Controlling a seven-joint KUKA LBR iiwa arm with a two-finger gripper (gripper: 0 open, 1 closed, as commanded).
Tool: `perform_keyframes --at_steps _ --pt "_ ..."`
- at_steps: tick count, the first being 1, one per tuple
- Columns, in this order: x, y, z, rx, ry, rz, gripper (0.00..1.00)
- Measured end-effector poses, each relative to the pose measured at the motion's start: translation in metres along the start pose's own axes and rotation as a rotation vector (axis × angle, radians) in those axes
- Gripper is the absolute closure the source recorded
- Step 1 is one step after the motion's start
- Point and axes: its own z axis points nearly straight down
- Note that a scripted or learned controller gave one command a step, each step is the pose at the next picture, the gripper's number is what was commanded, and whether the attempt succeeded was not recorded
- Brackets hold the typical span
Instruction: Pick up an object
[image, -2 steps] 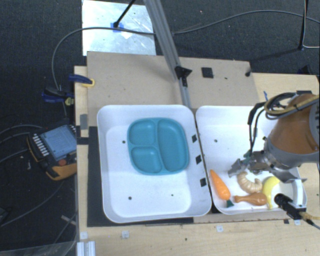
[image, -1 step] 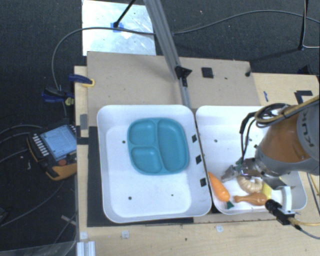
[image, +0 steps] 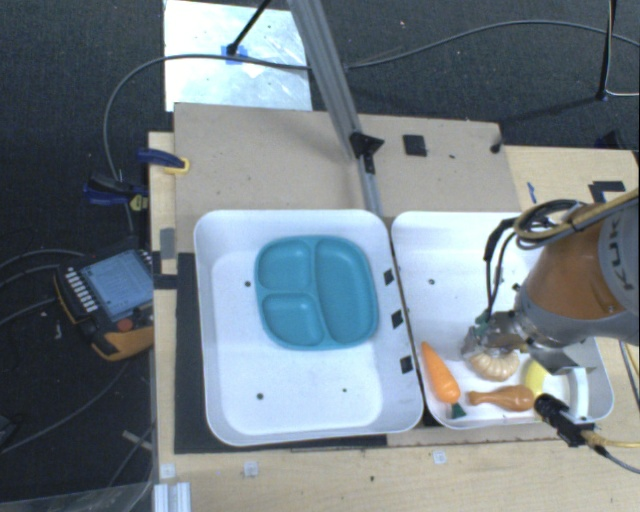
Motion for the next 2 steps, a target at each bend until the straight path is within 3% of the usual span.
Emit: perform_keyframes --at_steps 2 --pt "0.015 0.011 -0.119 0.001 0.001 -0.006 1.00"
